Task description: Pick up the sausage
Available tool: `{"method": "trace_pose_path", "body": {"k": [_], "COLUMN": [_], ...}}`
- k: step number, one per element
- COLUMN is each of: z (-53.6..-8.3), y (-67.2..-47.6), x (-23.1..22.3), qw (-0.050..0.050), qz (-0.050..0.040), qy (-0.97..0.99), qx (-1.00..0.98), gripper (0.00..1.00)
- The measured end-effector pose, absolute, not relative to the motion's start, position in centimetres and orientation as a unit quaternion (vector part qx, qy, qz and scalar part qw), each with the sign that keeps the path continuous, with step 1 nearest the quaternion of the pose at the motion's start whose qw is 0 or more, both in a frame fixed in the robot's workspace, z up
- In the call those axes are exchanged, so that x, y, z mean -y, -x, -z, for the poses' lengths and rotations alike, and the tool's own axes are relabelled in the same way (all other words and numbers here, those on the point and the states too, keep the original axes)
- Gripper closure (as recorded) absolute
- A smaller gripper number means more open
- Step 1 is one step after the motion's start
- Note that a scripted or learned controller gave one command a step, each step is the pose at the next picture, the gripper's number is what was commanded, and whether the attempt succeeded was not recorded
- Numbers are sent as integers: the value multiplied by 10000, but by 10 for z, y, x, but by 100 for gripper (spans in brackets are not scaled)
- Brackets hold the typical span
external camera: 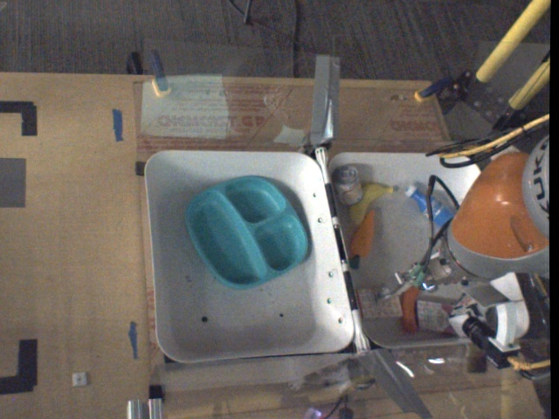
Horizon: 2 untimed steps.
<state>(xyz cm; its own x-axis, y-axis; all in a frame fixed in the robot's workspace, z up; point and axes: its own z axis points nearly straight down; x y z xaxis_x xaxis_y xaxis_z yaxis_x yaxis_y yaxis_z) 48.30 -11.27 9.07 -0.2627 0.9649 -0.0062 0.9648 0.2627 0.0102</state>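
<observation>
Claw [417, 279] hangs over right bin [384, 168] on tan bench [70, 260].

We can read red letters like "CHEMICAL" on the cardboard sheet [210, 112] behind the bins, and "KU" on the arm [540, 175].

Dark carpeted floor [367, 11] behind; tan wooden bench [70, 260] with blue tape marks [117, 125].
</observation>
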Motion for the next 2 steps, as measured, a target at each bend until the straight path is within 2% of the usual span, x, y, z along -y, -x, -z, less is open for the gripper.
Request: {"method": "trace_pose_path", "body": {"k": [1, 2], "z": [-103, -103], "y": [-486, -486], "x": [112, 113], "qw": [83, 88], "qz": [-60, -55], "qy": [-6083, -6084], "qx": [-7937, -7936], "gripper": [100, 0]}}
